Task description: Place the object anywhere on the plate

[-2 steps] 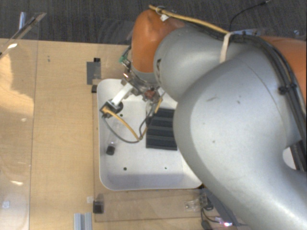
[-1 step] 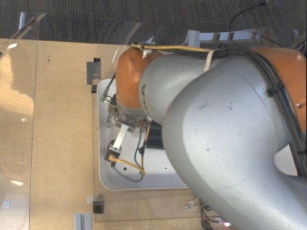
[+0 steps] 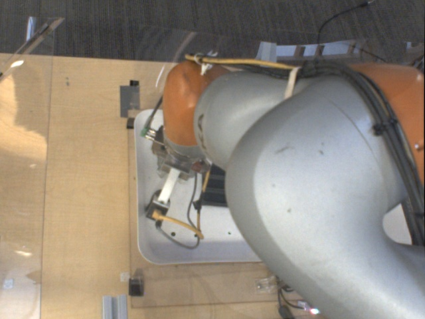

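Camera view: most of the frame is taken up by the arm [image 3: 299,178], seen from above and close to the lens. Its orange band [image 3: 179,105] sits over the far left part of a white bin [image 3: 149,244]. The gripper [image 3: 188,171] is pointed down into that bin, approx. at its left-centre, and is largely masked by the wrist above it. Whether it is released, clenched or grasping anything cannot be told.

Progress: nothing that can be read as the object w/ any certainty is made out, so where it lies cannot be told. It could be under the wrist, in the gripper, or in the part of the bin covered by the arm. The plate can't be placed either. A placement can't be confirmed, so the task is judged open, stage unknown: either pick-up or carry. What is left, at min.: the object to be brought over the plate and let go there.

Hidden / unclear:
- The right part of the bin and the rest of the bench [image 3: 80,178] to the right are covered by the arm.
- A dark block [image 3: 214,186] is seen just right of the wrist, on or above the bin floor. It can't be settled whether it is gripper hardware or sth lying loose.
- A white bar w/ a yellow cable [image 3: 180,226] looped below it hangs off the wrist toward the near left of the bin. It is judged to be wiring, not the object, but this isn't certain.
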`<state>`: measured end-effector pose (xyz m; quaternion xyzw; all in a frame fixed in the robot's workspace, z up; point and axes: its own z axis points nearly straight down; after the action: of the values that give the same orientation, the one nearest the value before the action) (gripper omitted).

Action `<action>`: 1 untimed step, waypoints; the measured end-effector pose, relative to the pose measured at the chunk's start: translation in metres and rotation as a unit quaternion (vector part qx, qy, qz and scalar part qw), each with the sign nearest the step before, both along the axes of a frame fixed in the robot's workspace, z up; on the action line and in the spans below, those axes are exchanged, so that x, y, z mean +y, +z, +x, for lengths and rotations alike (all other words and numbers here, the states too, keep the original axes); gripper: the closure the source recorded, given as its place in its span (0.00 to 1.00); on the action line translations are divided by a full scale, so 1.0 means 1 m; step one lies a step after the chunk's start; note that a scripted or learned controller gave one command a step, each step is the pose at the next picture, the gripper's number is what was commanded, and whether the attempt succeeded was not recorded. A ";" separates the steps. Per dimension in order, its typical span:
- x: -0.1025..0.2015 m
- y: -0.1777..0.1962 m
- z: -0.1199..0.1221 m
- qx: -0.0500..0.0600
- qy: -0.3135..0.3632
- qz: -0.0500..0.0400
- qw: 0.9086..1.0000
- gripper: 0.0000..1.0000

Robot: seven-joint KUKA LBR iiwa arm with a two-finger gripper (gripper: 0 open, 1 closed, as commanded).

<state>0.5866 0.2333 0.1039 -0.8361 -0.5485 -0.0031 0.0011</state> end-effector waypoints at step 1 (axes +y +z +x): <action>-0.003 -0.011 -0.092 -0.005 0.046 0.001 0.999 1.00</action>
<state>0.4946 0.2306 0.0931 -0.8098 -0.5867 -0.0080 -0.0007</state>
